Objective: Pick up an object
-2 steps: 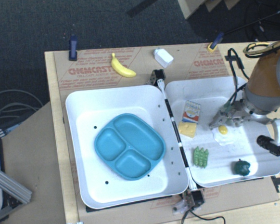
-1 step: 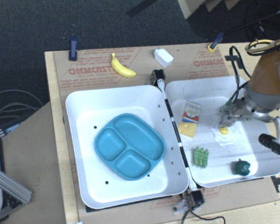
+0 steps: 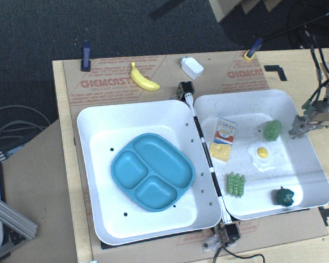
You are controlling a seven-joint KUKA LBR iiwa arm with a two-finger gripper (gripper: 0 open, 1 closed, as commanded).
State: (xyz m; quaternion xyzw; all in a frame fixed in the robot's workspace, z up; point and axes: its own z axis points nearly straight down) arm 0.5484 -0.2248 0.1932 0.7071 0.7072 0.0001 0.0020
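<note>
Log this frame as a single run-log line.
pincer at right bin's right rim | nothing seen held | nearest: light green item | also: fried egg, dark green item | left bin: blue tray

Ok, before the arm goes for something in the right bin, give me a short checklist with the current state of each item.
1. Tool free of any object: ok, nothing shows in it at the right bin's right rim.
2. Tool open wide enough to grasp: cannot tell, too small and blurred.
3. Targets present in the right bin: ok, light green piece, fried egg, cheese slice, small carton, green bumpy piece and dark green piece.
4. Nearest target clear of neighbours: ok, the light green piece sits apart from the egg.
5. Blue divided tray clear of the path: ok, it lies in the left bin.
</note>
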